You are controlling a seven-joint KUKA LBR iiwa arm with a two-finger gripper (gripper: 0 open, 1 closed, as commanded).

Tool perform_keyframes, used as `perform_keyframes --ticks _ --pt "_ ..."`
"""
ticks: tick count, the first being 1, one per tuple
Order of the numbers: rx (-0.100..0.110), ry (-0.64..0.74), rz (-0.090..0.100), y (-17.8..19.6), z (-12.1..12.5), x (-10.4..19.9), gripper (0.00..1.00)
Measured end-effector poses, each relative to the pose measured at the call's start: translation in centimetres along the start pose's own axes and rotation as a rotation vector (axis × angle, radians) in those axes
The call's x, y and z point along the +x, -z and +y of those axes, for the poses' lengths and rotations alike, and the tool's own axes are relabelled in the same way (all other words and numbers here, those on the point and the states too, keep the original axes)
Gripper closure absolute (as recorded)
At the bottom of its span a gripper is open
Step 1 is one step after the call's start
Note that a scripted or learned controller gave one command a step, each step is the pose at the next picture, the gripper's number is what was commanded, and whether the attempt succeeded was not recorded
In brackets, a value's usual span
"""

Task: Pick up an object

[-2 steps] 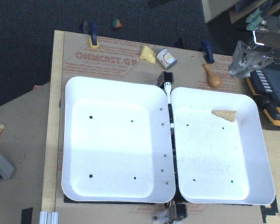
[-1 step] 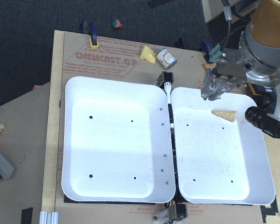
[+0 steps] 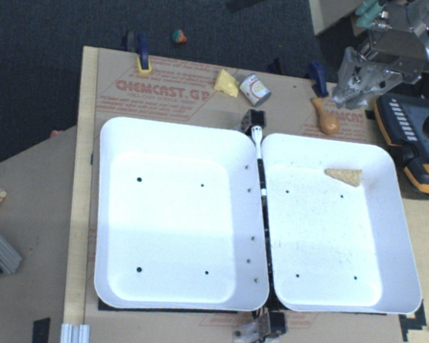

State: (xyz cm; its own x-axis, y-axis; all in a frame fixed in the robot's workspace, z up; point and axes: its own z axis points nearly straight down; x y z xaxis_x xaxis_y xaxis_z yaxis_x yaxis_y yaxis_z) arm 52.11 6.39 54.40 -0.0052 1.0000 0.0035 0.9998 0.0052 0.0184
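**Above the worktop's far right corner: gripper position**

Beyond the right bin [image 3: 394,228], the gripper [image 3: 354,89] hangs over the worktop [image 3: 170,91]. Finger state cannot be determined. A tan wedge-shaped object [image 3: 344,175] lies in the right bin's far area, near its rim.

Wedge [image 3: 344,175] in right bin [image 3: 394,228] — far corner; left bin [image 3: 107,192] beside.
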Motion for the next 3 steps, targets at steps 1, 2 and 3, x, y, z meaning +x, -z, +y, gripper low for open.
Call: perform_keyframes --ticks 1,2,3 --pt "0.032 -0.006 -0.006 -12.4 2.2 0.8 1.00" --pt "0.026 -0.001 -0.004 -20.9 6.7 5.6 1.00" --pt "0.013 -0.012 -0.005 -16.1 2.9 -1.0 1.00"
